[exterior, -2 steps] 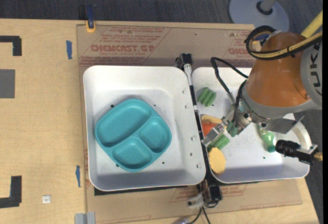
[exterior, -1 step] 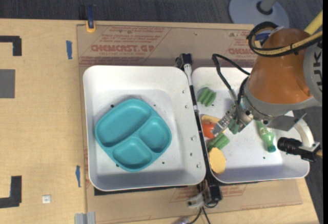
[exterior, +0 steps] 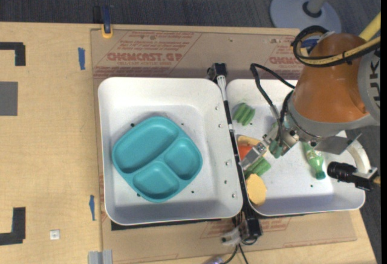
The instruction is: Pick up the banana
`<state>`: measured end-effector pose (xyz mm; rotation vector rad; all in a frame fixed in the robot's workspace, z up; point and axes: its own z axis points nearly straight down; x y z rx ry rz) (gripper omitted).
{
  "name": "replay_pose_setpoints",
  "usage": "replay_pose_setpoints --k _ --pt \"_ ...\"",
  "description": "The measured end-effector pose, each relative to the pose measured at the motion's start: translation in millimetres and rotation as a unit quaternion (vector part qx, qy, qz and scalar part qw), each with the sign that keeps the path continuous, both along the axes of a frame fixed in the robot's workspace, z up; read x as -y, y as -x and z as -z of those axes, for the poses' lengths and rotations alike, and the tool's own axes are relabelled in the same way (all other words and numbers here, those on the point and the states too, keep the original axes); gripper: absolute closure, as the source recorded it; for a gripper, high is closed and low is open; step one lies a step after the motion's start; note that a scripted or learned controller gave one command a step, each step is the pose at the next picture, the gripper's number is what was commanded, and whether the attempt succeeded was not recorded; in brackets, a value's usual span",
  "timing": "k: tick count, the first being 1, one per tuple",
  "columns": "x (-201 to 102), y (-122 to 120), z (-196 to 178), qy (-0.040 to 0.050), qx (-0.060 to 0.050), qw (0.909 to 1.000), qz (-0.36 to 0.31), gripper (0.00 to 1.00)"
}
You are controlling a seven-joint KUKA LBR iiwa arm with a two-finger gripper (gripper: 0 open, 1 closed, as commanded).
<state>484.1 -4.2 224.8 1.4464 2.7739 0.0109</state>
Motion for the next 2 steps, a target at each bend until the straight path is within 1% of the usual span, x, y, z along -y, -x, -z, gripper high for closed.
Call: replay_pose_setpoints --k 1,2 --pt "-0.1 -1.3 -10.2 0.0002 0.002 1.0 0.0 1.0" --pt "-0.1 -1.3 -10.2 0.0001 0.002 1.0 0.0 0.0"
